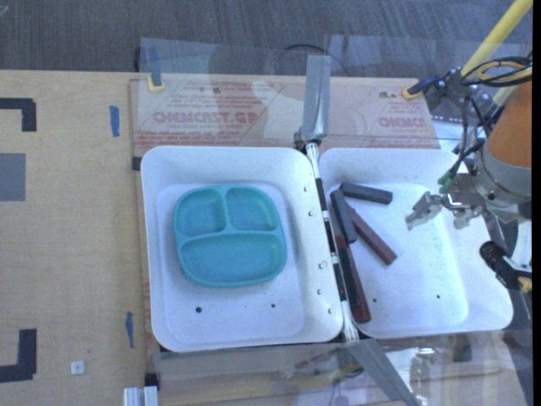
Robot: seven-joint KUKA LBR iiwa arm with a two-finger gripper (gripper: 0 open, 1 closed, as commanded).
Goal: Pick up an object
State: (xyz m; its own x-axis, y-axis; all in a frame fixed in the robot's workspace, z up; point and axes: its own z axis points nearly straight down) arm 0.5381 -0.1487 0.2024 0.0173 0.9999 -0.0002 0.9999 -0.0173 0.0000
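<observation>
Grey bar lies left of the pincer, long axis left-right; pincer hovers released, grasping nothing, over right bin.

Up top, a dark grey floor runs across the back. Below it sits the pale wooden worktop, dotted with black corner marks, a grey square and short strips of blue tape. A brown printed board lies flat towards the back under even, soft light.
</observation>
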